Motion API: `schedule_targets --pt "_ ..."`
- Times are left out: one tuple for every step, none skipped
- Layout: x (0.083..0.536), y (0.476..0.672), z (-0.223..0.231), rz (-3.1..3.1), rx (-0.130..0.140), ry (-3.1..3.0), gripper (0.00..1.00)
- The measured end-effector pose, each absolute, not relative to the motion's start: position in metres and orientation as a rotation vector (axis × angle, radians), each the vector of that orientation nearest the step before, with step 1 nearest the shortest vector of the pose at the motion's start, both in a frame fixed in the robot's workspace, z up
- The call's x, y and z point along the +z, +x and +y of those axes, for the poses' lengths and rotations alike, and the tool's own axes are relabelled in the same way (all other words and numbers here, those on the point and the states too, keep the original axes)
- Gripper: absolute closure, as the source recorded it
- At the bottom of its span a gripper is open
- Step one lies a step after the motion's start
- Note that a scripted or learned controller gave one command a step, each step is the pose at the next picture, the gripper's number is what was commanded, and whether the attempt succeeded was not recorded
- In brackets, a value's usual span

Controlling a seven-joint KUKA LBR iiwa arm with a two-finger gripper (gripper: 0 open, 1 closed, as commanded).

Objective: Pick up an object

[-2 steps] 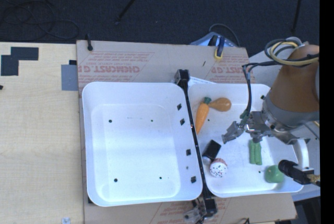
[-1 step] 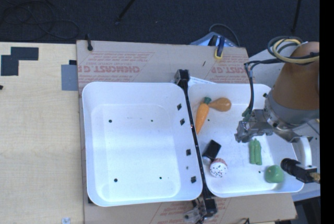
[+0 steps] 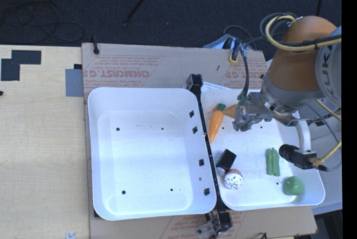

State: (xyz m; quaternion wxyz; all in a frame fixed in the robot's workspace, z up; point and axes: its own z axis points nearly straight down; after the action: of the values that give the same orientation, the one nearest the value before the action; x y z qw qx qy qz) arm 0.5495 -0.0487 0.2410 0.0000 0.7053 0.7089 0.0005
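Bench (image 3: pixel 39 137) with two white bins; pincer (image 3: pixel 244 122) hangs over the right bin (image 3: pixel 312 199), grip state unclear. Carrot (image 3: pixel 215 123) just left of the pincer; block (image 3: pixel 226 159), ball (image 3: pixel 234 180), bean (image 3: pixel 272 162), lime (image 3: pixel 293 185) lie nearer the camera.

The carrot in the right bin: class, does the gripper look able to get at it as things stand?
Probably yes. The carrot lies uncovered by the divider, with bare bin floor around it, and the gripper hangs just to its right. An orange thing at its upper right may crowd a grasp.
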Motion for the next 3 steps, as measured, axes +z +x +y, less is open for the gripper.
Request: schedule_targets --pt "0.309 0.557 0.008 2.228 0.005 2.214 1.00" --pt "0.363 0.519 0.063 2.228 0.001 2.216 1.00" --pt "0.392 0.510 0.113 2.228 0.000 2.217 1.00"
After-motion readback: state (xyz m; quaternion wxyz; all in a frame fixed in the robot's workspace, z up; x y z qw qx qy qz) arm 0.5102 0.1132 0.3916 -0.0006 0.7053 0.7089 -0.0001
